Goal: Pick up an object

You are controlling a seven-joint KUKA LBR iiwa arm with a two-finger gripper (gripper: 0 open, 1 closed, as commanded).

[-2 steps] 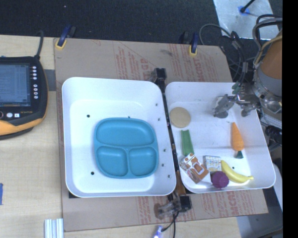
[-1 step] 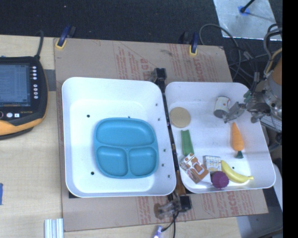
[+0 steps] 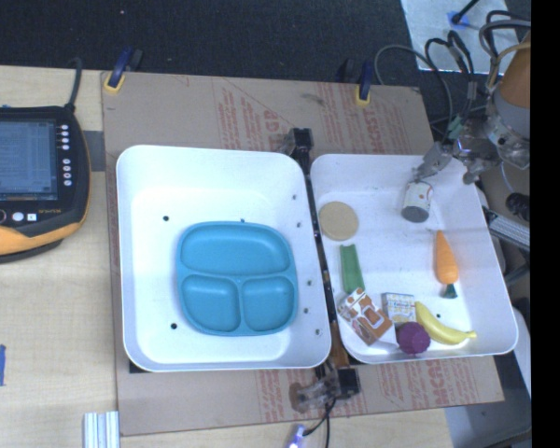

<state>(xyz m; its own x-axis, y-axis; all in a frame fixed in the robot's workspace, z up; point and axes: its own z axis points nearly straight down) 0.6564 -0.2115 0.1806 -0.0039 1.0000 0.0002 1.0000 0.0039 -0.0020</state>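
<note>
one arm (image 3: 511,91) from right; pincer (image 3: 445,160) above right bin (image 3: 378,183) far corner (grip unclear)

An orange carrot (image 3: 445,258) lies in the right bin (image 3: 383,175), close to its right wall. Left of the carrot lies a green stick (image 3: 352,267), and a little farther from the camera a round tan disc (image 3: 338,220). Nearer to the camera than the carrot lie a banana (image 3: 443,327), a purple ball (image 3: 412,337) just beside it, and two small packets (image 3: 364,314) more to the left. Beyond the carrot, the gripper (image 3: 448,161) hangs over the far right part of this bin. Well left of the carrot, the left bin (image 3: 149,203) holds a blue plate (image 3: 235,276) with three compartments. Still farther left, a controller (image 3: 19,175) with a screen rests on the table (image 3: 37,343).
</note>
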